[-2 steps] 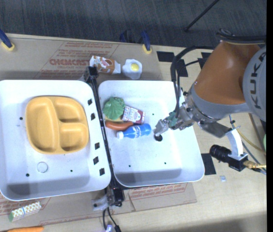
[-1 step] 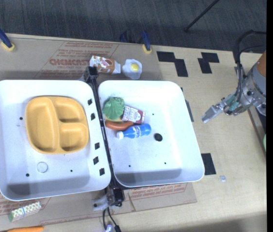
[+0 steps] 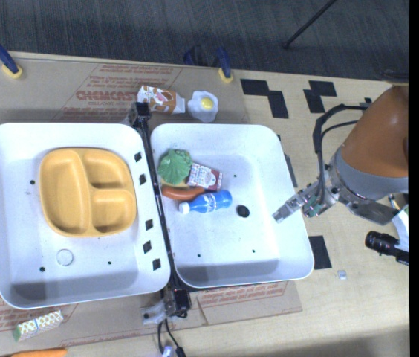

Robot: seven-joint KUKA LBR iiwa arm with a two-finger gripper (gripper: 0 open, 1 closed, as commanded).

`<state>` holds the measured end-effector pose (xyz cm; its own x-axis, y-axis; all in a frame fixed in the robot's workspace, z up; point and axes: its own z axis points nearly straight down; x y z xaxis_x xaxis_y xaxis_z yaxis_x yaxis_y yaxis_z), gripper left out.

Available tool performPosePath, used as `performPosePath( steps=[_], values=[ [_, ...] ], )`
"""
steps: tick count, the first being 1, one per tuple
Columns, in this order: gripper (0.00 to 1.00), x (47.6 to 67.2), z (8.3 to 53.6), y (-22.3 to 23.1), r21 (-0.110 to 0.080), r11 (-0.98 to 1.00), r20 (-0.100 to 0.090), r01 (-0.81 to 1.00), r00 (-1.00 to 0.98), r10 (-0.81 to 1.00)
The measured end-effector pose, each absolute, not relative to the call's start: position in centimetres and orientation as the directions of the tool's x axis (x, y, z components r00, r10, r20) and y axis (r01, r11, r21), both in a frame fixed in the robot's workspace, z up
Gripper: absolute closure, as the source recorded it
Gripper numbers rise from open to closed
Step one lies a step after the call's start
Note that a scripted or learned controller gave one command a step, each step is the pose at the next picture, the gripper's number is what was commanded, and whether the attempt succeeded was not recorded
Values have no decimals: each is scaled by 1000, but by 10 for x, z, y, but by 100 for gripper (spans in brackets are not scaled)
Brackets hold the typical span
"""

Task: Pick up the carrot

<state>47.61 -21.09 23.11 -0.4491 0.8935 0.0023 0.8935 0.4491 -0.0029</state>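
Note:
The carrot (image 3: 182,193) is a short orange-red piece lying flat in the left part of the right bin (image 3: 269,143). A green leafy vegetable (image 3: 174,166) touches it from behind, and a blue and white bottle (image 3: 207,202) lies against its front right end. A small red packet (image 3: 204,176) sits just behind it. My gripper (image 3: 287,208) hangs over the right rim of the right bin, well to the right of the carrot, with nothing seen in it. The grey arm with its orange band (image 3: 377,151) reaches in behind the gripper.
A yellow divided tray (image 3: 88,190) lies in the left bin (image 3: 9,199). Behind the bins stand a small carton (image 3: 157,99) and a white and yellow object (image 3: 203,105). A small dark spot (image 3: 243,212) marks the right bin's floor. A packet (image 3: 39,324) lies at the front left.

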Motion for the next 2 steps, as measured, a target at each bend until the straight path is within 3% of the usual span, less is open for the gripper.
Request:
performPosePath(
  steps=[1,2],
  values=[
    [100,477,360,-211,0,674,-3,738,-674,738],
    [100,477,204,-194,-3,368,3,930,-368,930]
  ],
)
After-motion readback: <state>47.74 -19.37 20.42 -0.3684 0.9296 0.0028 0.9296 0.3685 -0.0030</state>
